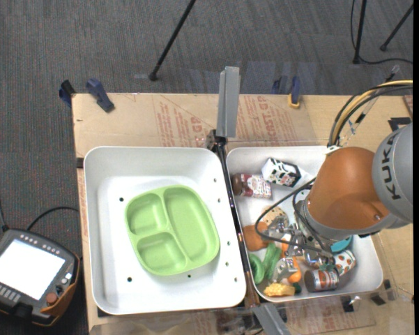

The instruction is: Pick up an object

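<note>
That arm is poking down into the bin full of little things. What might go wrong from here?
The small items in the right bin lie packed close together, so the gripper may well nudge neighbours like the can or the green pieces instead of catching one cleanly. The arm's orange band hides much of the pile, so a miss would be hard to spot. Loose cables near the wrist might snag.

Hand lowered into the cluttered right bin

The hand (301,248) sits low in the right bin (371,279), under the orange band (345,190). Just beside it lie a can (322,279) and a green toy (266,262); a cow-print carton (281,172) lies beyond; the green divided plate (171,229) rests well apart in the left bin (104,166).
</note>
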